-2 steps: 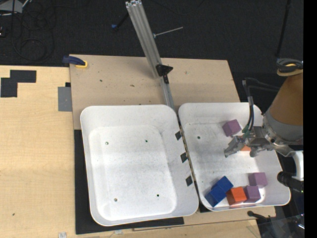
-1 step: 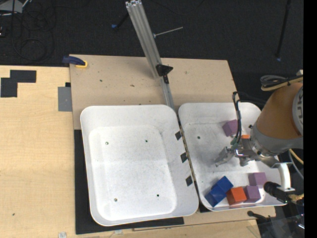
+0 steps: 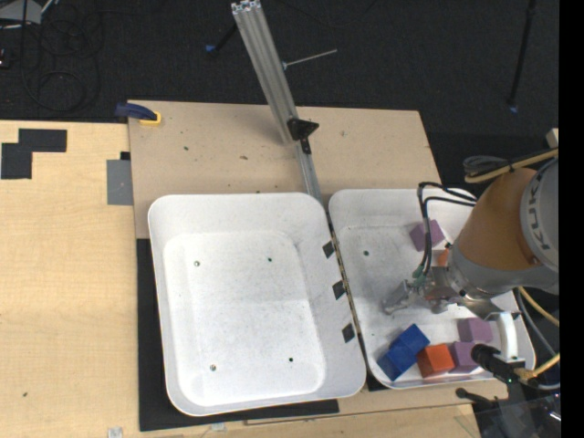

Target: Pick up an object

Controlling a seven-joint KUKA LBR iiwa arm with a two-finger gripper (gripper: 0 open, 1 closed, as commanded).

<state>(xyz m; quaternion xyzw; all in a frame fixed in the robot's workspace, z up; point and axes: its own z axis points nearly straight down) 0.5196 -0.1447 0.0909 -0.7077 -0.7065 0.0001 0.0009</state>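
Note:
My gripper (image 3: 401,297) hangs low over the middle of the right bin (image 3: 374,199), below the grey arm with its orange band (image 3: 497,226). A blue block (image 3: 403,351) lies just in front of it, near the bin's front edge. Beside that block sit an orange-red block (image 3: 436,360) and two purple blocks (image 3: 474,330) (image 3: 464,357). Another purple block (image 3: 426,235) lies behind the gripper, with a small orange piece (image 3: 444,257) partly hidden by the arm. I see nothing held in the gripper.
The left bin (image 3: 157,215) sits next to the right one, joined by black clips (image 3: 338,289). A slanted aluminium post (image 3: 269,71) rises behind the bins. A blue clamp (image 3: 137,112) lies at the bench's far left corner.

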